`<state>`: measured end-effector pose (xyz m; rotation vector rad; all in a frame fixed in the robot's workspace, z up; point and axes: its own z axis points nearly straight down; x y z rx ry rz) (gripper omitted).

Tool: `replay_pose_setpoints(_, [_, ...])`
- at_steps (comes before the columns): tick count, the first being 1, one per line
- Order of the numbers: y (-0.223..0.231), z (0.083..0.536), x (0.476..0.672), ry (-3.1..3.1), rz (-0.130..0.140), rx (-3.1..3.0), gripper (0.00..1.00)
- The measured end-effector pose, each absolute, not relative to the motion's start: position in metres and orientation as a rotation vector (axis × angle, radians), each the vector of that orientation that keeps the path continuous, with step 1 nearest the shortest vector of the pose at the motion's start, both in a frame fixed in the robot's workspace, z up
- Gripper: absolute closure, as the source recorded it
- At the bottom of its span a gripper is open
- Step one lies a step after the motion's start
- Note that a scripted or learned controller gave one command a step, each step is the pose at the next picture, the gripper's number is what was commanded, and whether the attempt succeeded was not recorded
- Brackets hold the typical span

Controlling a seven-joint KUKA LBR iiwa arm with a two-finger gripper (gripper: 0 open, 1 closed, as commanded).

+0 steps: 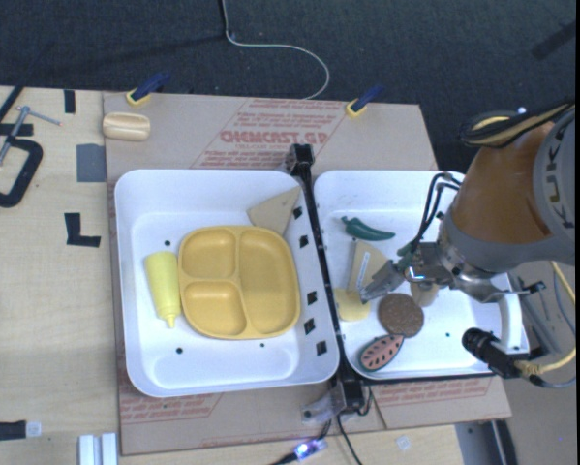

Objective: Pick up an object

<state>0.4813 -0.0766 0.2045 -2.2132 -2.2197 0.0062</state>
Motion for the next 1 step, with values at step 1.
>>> replay_pose_setpoints(1, [-0.0508, 0.3492, 0.4852, -2.236, -0.015, -2.221, 0.0])
